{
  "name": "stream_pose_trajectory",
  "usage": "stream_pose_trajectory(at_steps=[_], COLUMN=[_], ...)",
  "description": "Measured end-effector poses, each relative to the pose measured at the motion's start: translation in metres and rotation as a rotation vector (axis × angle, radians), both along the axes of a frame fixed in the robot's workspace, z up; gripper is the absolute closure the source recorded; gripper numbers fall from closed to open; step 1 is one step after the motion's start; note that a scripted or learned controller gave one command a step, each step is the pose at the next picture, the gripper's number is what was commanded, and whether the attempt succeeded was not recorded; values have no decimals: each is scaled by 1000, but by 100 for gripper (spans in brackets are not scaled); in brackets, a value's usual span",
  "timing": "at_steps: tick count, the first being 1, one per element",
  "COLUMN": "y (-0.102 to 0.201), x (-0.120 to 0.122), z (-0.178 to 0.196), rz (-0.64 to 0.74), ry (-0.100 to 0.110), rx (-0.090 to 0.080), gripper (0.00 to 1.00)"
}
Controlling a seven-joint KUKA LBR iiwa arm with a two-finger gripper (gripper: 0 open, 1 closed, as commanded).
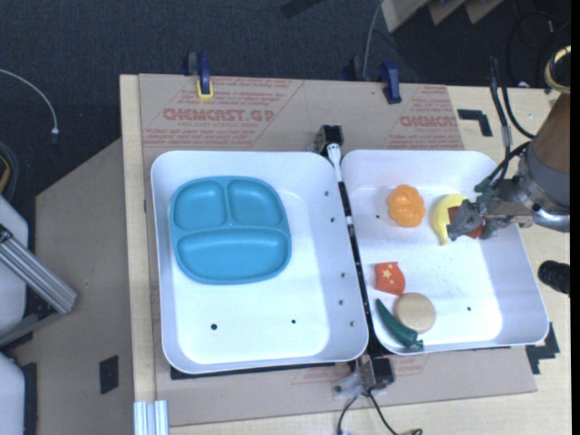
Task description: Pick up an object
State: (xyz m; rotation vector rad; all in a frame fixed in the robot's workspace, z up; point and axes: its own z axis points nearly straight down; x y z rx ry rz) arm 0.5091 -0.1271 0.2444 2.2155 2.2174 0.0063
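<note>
While my hand point(468, 220) hovers at the yellow toy point(444, 214), right of frame, I cannot tell its grip; next comes closing and lifting.

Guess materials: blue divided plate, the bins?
Blue divided plate: probably moulded plastic, matte; even colour, soft rounded ridges between its three compartments. Left bin and right bin: likely thin formed plastic, smooth white with slight sheen and rolled rims.

A robotics lab: a brown board surface point(272, 107) clamped with blue clips point(201, 72), two shallow white plastic bins point(172, 243), loose black cables point(358, 415) and dark carpet point(91, 25).
</note>
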Motion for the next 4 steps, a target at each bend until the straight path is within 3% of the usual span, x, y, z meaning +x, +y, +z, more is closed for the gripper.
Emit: stream_pose_trajectory(at_steps=[1, 4], y=[51, 206], x=[13, 72], z=[-13, -25], rz=[5, 5], ry=[9, 6], rx=[4, 4], gripper=[100, 100])
